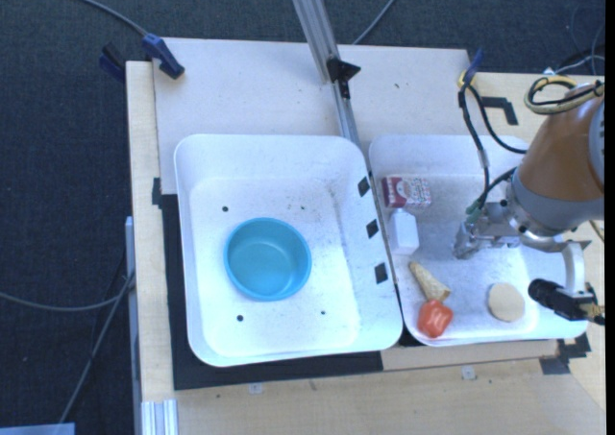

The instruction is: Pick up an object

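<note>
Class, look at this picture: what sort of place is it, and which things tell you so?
Probably a robotics lab bench: a grey robot arm with an orange band, two shallow white plastic bins side by side, and loose black cables.

One overhead camera slants down on both bins point(279, 150).

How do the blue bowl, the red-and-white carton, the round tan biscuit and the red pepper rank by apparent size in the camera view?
1. blue bowl
2. red-and-white carton
3. round tan biscuit and red pepper: look alike, unranked.
</note>
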### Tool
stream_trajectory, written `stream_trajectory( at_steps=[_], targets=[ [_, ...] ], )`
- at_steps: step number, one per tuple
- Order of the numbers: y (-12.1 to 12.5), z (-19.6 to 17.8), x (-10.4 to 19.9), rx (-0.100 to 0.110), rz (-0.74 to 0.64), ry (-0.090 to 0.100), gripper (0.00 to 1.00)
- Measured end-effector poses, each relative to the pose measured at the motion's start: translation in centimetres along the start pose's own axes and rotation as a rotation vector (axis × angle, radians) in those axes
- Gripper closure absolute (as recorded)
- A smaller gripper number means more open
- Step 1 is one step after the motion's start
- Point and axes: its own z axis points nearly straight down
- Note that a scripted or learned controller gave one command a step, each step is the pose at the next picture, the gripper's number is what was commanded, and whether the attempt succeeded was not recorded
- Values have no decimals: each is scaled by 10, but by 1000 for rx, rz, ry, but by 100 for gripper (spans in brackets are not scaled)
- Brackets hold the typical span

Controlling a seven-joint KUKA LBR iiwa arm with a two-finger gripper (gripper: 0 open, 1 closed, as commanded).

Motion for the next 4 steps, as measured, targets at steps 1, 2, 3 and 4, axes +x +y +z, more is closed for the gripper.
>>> stream_trajectory(
  at_steps=[1, 2, 3, 4],
  targets=[
    [2, -66, -4, -18, -2, -10, 100],
    [1, -111, -3, -16, -3, -9, 100],
    [2, -148, -3, -18, -3, -11, 100],
    [6, -149, 57, -6, -7, -5, 100]
  ],
)
